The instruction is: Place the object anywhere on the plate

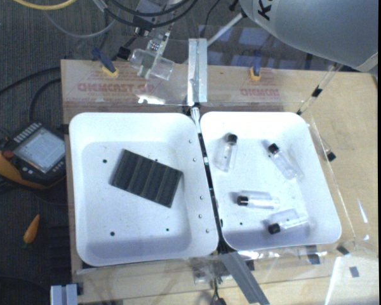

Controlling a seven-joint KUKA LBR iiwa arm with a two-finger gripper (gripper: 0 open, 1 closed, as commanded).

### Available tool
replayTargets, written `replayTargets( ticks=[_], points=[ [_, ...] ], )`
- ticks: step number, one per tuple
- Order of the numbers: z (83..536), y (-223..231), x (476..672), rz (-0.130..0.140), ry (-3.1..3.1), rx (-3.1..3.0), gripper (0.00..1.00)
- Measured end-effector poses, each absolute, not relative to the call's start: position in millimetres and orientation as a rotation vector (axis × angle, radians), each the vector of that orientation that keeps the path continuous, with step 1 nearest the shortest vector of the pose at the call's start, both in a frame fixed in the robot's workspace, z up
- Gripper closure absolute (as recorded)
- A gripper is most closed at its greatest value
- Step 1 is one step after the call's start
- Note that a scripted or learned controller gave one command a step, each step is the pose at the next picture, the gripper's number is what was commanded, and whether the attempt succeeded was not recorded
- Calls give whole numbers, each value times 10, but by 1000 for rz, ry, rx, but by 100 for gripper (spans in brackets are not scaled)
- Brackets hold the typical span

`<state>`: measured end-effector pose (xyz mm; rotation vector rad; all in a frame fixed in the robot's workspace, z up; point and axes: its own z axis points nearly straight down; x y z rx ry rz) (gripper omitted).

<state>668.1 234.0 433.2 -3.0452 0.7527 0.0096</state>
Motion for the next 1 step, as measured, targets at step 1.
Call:
replayTargets(
  ticks=[1],
  points=[
    [4333, 2342, 6681, 8, 1282, -2864, 100]
  ],
)
